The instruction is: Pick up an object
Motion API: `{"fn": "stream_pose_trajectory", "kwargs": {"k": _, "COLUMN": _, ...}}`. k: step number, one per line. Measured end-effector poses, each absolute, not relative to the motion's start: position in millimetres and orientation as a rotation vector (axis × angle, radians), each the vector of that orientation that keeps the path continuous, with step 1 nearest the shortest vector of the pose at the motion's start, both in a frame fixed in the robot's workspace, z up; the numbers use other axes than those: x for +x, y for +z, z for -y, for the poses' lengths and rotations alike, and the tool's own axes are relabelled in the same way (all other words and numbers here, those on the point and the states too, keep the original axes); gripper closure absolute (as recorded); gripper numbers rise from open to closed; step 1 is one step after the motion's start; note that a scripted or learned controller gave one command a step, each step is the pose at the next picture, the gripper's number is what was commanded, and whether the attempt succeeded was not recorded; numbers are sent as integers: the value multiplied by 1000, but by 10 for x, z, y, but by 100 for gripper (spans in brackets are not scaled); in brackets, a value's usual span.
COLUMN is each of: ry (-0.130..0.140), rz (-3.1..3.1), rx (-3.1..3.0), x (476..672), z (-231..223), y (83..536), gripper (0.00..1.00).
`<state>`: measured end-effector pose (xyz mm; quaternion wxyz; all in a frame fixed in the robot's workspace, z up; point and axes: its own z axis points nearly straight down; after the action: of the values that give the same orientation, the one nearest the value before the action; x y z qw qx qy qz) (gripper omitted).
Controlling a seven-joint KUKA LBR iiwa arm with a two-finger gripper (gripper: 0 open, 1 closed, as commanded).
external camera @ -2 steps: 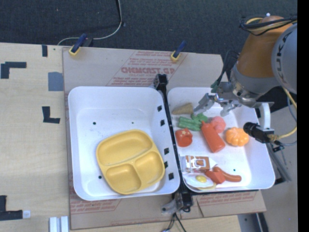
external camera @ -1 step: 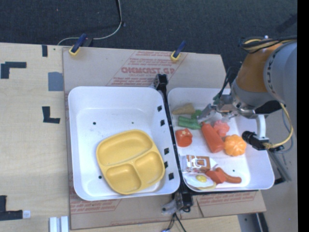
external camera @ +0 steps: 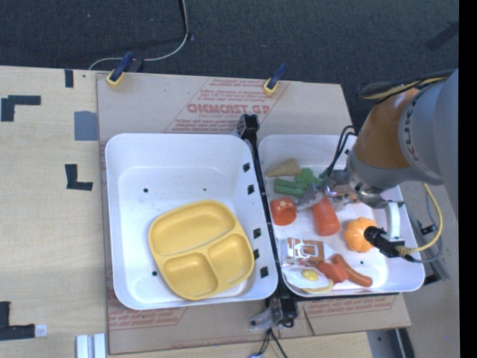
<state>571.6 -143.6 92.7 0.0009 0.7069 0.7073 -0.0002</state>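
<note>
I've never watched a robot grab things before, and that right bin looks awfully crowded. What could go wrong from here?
1. The gripper sits among tightly packed toy food: the green vegetable, the tomato and the orange-red cylinder lie close together, so it may catch two things or nudge one away.
2. The round orange fruit beside it could roll if bumped.
3. The arm's cable hangs by the right bin and might snag.
</note>
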Motion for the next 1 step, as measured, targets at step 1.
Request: {"fn": "stream_pose_trajectory", "kwargs": {"k": 1, "ry": 7, "rz": -2207, "rx": 2217, "x": 5368, "z": 1422, "y": 883, "gripper": 0}}
